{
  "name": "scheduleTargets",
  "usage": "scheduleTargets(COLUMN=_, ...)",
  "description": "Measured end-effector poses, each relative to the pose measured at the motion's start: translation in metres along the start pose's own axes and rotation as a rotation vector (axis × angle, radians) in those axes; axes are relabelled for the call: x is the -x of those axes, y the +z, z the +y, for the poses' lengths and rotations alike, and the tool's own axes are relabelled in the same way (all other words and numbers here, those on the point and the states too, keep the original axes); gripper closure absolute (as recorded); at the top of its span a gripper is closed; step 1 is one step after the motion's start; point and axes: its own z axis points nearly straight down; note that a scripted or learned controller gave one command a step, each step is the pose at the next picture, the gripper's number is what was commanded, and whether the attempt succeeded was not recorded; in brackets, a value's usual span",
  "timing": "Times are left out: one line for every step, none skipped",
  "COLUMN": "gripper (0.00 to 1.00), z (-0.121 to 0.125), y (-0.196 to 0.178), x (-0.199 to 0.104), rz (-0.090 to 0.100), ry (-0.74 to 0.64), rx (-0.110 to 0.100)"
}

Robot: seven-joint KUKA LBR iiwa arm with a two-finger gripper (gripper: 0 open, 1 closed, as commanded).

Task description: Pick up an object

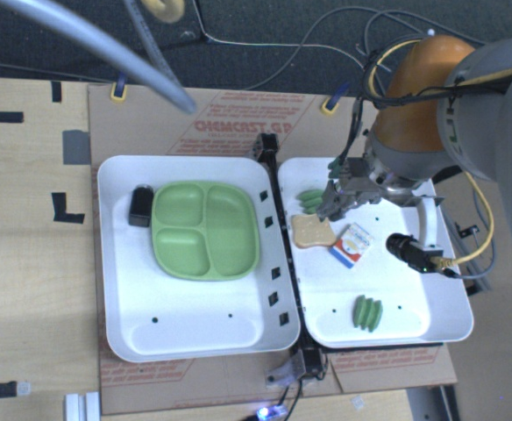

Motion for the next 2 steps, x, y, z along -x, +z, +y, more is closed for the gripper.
scheduleTargets(gripper=1.00, z=0.029, y=-0.007, x=-0.045, rz=0.000, ry=0.000, rx=0.003)
scheduleTargets(gripper=1.00, z=0.047, y=0.007, x=-0.092, rz=-0.001, ry=0.001, rx=0.001)
